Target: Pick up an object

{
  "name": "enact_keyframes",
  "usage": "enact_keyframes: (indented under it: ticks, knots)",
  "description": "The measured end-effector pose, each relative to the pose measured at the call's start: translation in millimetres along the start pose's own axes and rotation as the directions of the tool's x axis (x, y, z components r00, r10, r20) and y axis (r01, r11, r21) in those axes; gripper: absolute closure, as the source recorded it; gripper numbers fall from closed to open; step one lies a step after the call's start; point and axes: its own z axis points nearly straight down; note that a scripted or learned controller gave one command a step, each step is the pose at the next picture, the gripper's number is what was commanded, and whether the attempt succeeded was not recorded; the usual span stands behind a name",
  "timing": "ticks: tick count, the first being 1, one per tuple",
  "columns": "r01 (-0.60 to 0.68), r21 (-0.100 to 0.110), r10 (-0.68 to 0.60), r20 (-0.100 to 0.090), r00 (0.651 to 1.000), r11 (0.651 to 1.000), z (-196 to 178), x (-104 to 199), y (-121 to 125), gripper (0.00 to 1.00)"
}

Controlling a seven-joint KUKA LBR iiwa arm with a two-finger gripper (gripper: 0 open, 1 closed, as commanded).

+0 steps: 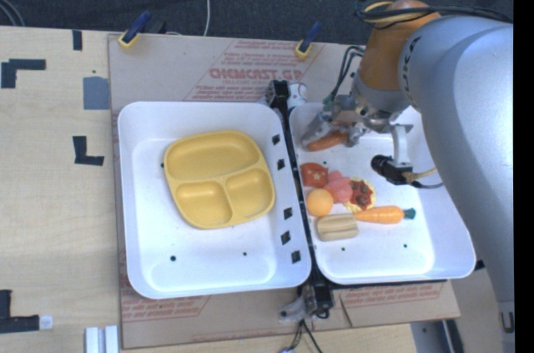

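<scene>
Object: an orange-brown sausage (327,142) lies in the right bin (434,255), near its far-left corner, long axis running left-right.
Gripper: the gripper (340,126) sits right over the sausage, touching or nearly so; I cannot tell whether it is closed.
Others: 1 carrot (380,216) lies well nearer the tabletop's front edge.

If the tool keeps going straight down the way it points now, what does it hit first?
Most likely the reddish-orange sausage-shaped toy lying in the right white bin, directly under the tool. Depth is hard to judge from this slanted view; they may already be touching.
</scene>
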Motion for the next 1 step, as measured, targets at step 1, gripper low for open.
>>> enact_keyframes:
  ticks: [1]
  knots:
    - [-0.001,0.001,0.001,0.003,1.0,1.0,-0.2,8.2,-0.5,0.0]
